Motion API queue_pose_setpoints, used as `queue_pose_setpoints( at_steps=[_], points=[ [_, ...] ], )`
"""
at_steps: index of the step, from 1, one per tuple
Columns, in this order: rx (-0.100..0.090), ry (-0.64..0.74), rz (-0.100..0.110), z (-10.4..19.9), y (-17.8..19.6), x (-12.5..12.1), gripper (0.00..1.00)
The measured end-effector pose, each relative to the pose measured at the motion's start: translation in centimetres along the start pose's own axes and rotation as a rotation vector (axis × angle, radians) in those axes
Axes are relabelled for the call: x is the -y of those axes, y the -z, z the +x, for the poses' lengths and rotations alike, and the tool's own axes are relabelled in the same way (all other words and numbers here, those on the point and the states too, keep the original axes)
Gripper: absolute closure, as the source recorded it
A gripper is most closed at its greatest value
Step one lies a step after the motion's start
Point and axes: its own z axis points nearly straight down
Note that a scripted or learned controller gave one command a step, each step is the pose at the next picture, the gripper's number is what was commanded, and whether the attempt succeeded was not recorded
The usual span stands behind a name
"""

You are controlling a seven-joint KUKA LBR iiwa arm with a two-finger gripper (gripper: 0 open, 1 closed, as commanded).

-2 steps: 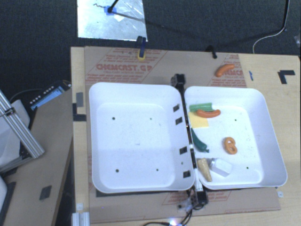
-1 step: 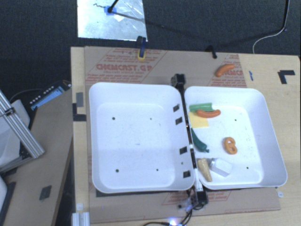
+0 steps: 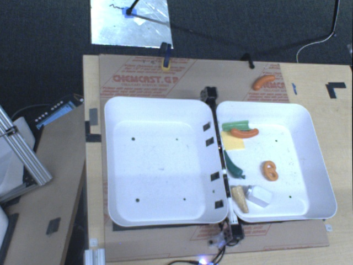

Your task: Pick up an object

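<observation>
1. Two white bins sit side by side on the surface, joined along their inner walls by black clips so they stay put during picking. The left bin (image 3: 160,102) shows bare floor; the right bin (image 3: 319,148) carries the candidates.
2. The pickable things crowd the right bin's inner side: a green piece (image 3: 235,125) touching a red sausage (image 3: 245,132), a yellow slab (image 3: 233,143) just below them, a dark green pod (image 3: 234,168) against the wall, and a tan cob (image 3: 239,199) beside a clear block (image 3: 258,195).
3. An orange ring (image 3: 269,170) lies apart from the rest on open floor; it is probably the easiest to grasp, having room on all sides.
4. An orange sausage (image 3: 263,81) rests outside the bins on the cardboard (image 3: 143,76), which a clamp (image 3: 165,57) pins down.
5. Fingers: whether apart or together cannot be told; every item lies loose, none lifted.
</observation>
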Motion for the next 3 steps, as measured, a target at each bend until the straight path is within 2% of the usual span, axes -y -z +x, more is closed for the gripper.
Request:
queue_pose_setpoints(
  at_steps=[1, 2, 3],
  points=[
    [0.002, -0.007, -0.004, 1.2, 0.2, 12.2, 1.0],
    [0.002, -0.004, 0.002, -1.2, -0.4, 3.2, 1.0],
    [0.003, -0.006, 0.001, -4.4, -0.3, -2.0, 1.0]
  ],
)
